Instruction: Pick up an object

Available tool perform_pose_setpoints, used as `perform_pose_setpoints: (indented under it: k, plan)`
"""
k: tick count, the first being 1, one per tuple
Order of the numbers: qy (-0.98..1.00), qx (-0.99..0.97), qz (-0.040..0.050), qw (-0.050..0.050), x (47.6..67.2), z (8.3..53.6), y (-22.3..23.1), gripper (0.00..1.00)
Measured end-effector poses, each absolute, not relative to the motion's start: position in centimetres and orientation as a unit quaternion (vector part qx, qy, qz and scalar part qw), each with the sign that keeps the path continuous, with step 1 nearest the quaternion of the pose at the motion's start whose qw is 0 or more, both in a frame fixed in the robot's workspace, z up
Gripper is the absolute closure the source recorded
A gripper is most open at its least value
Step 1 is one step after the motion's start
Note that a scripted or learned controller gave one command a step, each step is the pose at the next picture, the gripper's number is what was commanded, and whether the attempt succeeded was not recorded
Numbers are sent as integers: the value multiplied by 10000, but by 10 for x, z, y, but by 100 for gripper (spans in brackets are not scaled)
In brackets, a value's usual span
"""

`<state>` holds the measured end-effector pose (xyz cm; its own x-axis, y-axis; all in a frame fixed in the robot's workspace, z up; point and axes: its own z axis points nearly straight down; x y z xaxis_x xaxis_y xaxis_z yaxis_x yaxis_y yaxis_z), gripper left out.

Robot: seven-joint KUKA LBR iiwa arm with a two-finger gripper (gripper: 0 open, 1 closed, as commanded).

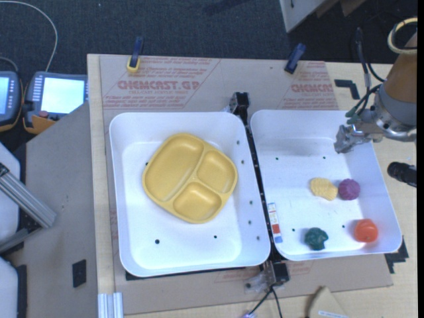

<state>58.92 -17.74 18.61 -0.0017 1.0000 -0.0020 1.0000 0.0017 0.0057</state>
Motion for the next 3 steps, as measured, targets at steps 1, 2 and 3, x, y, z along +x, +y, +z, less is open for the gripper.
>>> perform_pose_setpoints:
  k: [1,2,3]
  plan:
    - [7081,7061,18,32,587,243,-168,100]
    - [7093,7049,5,-14,577,246,-108,100]
    - [7092,7050,1,-15,565,247,-54,100]
